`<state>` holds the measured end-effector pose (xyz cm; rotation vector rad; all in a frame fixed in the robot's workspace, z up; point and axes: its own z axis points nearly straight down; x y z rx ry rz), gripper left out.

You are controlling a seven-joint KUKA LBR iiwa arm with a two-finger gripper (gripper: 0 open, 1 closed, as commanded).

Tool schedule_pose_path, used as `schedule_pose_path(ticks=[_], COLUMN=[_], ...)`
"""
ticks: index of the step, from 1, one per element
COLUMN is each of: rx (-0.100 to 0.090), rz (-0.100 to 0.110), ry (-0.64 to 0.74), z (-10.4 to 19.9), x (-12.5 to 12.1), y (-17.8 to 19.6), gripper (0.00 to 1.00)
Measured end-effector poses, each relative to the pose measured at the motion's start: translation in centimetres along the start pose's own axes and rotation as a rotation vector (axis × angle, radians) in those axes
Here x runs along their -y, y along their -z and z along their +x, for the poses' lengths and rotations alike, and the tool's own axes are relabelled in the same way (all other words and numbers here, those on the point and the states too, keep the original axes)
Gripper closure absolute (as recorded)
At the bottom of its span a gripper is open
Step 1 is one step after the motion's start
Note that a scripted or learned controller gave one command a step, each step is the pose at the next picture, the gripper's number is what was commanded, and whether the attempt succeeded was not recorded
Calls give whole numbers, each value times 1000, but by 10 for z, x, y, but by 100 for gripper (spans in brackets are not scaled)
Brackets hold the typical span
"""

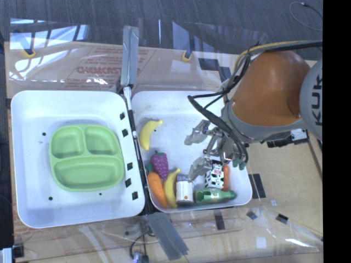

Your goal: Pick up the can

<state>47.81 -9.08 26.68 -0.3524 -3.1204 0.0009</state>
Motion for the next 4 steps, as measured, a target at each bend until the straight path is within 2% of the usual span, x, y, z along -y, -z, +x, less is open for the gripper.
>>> schedule_pose_path(ticks=[1, 3, 4], rx=[0, -1, -1], rz=[1, 3, 3], ry=[3, 10, 10], z=[-2, -6, -6], x=[0, -1, -1], y=[9, 26, 26], gripper=[100, 100, 0])
